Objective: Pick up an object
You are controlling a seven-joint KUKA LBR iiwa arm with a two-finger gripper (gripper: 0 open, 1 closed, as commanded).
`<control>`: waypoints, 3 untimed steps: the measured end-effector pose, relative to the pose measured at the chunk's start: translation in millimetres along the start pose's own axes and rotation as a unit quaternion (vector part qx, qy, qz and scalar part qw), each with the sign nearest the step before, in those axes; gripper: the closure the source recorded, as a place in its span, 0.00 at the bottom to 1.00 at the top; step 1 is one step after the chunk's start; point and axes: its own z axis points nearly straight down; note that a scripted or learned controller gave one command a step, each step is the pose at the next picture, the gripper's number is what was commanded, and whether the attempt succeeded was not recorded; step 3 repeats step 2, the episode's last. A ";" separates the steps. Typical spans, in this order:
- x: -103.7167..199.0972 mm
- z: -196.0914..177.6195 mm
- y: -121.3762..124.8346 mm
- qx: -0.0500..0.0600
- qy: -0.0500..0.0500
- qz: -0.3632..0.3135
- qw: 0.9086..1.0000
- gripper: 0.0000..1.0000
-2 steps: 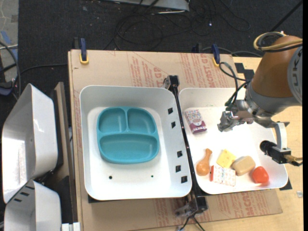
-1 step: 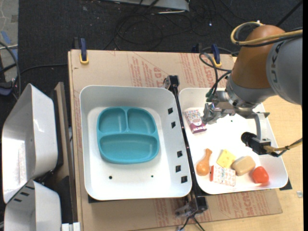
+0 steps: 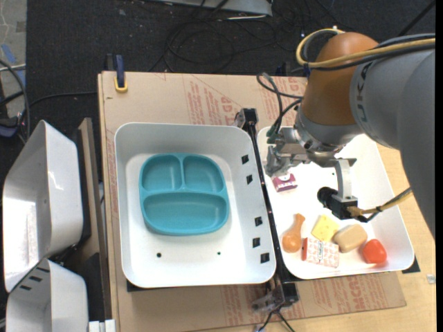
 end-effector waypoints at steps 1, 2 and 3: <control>49.9 1.5 9.2 0.000 0.000 0.000 1.000 1.00; 95.8 -7.2 22.4 -0.001 0.000 0.001 1.000 1.00; 95.8 -7.2 22.4 -0.001 0.000 0.001 1.000 1.00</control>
